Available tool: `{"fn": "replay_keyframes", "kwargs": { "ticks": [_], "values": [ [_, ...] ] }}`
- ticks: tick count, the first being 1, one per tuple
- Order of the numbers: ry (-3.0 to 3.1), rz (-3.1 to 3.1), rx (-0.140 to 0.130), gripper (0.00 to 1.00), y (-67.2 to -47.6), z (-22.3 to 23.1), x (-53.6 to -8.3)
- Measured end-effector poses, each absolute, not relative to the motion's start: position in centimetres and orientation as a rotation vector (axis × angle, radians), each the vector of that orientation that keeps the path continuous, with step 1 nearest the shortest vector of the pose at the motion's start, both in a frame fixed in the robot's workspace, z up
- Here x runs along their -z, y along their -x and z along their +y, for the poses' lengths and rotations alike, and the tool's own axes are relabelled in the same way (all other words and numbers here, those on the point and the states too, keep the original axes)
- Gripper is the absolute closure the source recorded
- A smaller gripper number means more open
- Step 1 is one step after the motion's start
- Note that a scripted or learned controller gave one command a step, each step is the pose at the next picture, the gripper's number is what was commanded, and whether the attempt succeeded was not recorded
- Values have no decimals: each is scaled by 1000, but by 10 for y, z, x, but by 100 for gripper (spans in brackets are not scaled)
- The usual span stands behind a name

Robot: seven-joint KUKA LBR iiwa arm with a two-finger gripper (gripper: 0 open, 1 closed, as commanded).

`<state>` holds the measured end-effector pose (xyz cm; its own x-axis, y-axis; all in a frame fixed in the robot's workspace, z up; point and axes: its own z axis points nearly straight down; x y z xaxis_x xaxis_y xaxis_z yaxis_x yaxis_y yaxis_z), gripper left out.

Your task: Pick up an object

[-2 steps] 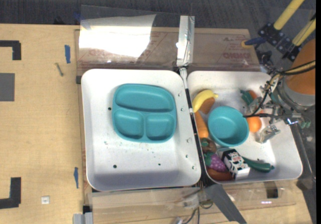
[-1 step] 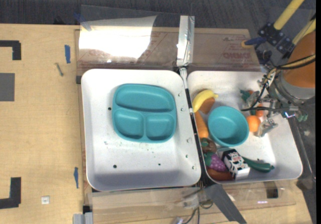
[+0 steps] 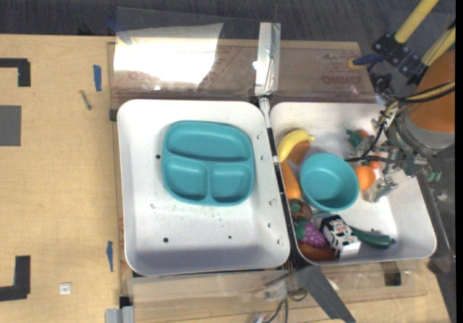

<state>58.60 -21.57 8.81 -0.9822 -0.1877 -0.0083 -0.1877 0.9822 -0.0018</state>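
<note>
Toy foods — a banana [image 3: 293,145], a carrot [image 3: 290,180], grapes [image 3: 313,233] — crowd a teal bowl [image 3: 329,181] in the right bin [image 3: 412,224] as the arm's gripper [image 3: 381,178] hangs low at the bowl's right; whether it is open or shut cannot be told. A teal divided plate [image 3: 208,161] sits in the left bin [image 3: 145,227].

Lighting: bright, even, overhead. Glare: strong white reflection on clear plastic sheet [image 3: 170,61] behind shallow white left-hand bin [image 3: 137,227]. Shadows: soft and faint inside the bins. Focus: moderately soft throughout; small items in white right-hand bin [image 3: 416,224] indistinct.
</note>
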Motion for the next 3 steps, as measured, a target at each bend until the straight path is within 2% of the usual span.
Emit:
{"fn": "replay_keyframes", "kwargs": {
  "ticks": [1,2,3],
  "values": [
    [296,3104,9,100,-590,-215,-103],
    [6,3124,0,100,-622,-120,-125],
    [23,3124,-1,100,-660,-78,-203]
  ]
}}
